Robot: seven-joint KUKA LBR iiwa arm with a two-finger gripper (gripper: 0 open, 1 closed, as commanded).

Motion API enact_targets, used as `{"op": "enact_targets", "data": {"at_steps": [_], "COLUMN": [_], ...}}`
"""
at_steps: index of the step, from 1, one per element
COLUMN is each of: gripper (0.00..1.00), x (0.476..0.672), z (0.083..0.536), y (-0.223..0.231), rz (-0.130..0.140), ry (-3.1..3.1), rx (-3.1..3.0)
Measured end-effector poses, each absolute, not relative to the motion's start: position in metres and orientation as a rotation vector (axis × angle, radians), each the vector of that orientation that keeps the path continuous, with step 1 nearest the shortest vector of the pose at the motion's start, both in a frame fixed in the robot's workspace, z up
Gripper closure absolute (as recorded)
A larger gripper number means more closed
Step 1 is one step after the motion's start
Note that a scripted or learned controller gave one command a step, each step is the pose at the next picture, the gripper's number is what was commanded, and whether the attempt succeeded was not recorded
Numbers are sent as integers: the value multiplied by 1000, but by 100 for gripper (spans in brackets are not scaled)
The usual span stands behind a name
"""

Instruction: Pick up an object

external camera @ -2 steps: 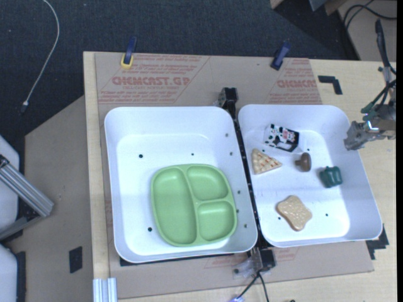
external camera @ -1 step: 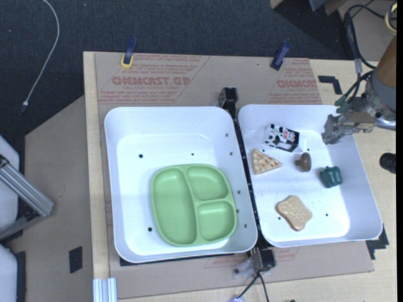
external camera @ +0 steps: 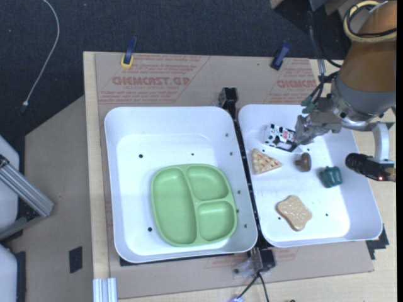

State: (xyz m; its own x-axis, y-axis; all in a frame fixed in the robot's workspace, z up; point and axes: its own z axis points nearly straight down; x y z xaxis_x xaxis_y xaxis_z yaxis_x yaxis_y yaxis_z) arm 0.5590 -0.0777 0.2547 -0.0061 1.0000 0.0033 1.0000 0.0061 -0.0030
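The right bin [external camera: 352,222] holds several small things. A black, white and red object [external camera: 278,135] lies near its far left. In front of that object are a tan waffle-like wedge [external camera: 266,162] and a small brown piece [external camera: 304,162]. A dark green piece [external camera: 331,177] lies further right, and a toast-shaped slice [external camera: 294,211] lies toward the front. My gripper [external camera: 303,133] hangs low over the bin's far part, at the right end of the black, white and red object. Whether it touches that object I cannot tell.
The left bin [external camera: 126,137] holds a light green divided plate [external camera: 192,203]. A black clamp [external camera: 228,97] sits between the bins at the back and another [external camera: 264,258] at the front. A blue clip [external camera: 280,54] and a yellow-and-blue clip [external camera: 128,52] hold the cardboard's far edge.
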Motion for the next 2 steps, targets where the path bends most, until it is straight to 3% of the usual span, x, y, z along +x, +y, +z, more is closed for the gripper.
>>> {"op": "enact_targets", "data": {"at_steps": [2], "gripper": [100], "x": [587], "z": [243], "y": [31], "rz": [-2], "ry": [-2227], "rx": [-2214]}}
